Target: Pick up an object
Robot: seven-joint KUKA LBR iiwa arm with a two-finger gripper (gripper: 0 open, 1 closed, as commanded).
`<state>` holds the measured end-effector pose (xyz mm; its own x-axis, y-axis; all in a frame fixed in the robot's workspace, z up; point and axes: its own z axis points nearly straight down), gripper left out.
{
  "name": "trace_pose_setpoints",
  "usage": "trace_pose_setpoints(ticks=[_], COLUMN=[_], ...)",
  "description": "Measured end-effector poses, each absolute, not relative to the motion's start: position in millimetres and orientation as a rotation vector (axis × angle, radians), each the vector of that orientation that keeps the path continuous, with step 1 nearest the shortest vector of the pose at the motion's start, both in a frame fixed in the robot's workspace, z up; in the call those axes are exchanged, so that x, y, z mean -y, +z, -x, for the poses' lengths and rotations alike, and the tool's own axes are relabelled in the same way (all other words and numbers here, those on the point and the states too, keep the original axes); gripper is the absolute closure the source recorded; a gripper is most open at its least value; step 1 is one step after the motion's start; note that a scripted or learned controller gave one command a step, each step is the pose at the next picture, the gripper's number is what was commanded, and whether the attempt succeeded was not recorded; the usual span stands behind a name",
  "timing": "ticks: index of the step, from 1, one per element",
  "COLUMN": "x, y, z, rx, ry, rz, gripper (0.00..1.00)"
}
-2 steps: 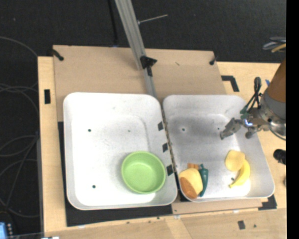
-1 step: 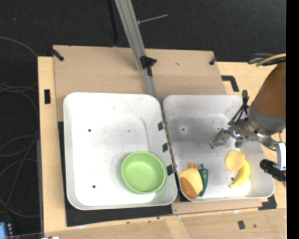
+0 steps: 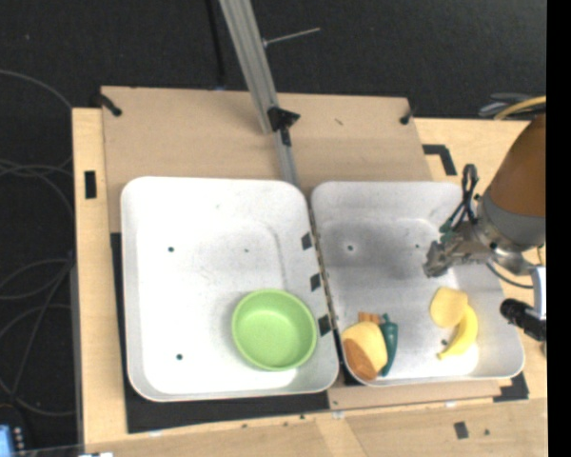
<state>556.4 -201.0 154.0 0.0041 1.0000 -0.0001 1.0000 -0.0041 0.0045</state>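
My gripper point(image 3: 441, 258) hangs over the right bin point(image 3: 381, 227), near its right side, just above and left of a yellow banana point(image 3: 460, 331). A pale yellow rounded piece point(image 3: 446, 305) lies against the banana's upper end. At the bin's front left corner sits an orange-yellow toy point(image 3: 364, 347) with a teal part point(image 3: 388, 339) beside it. A green bowl point(image 3: 273, 328) rests in the left bin point(image 3: 200, 246) near its front right corner. Nothing shows between the fingers.
A metal pole point(image 3: 252, 55) slants up from the back edge between the bins. The wooden bench point(image 3: 219, 122) surrounds both bins. Cables lie on the dark floor at left.
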Motion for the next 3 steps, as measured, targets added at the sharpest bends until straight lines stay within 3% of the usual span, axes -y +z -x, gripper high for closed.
trace_pose_setpoints(ticks=[2, 3], x=[204, 205], y=[270, 281], z=[-542.3, -543.5], rx=[-2.22, -2.225], ry=[0.007, 0.004], rz=[-2.211, -2.214], gripper=[1.0, 1.0])
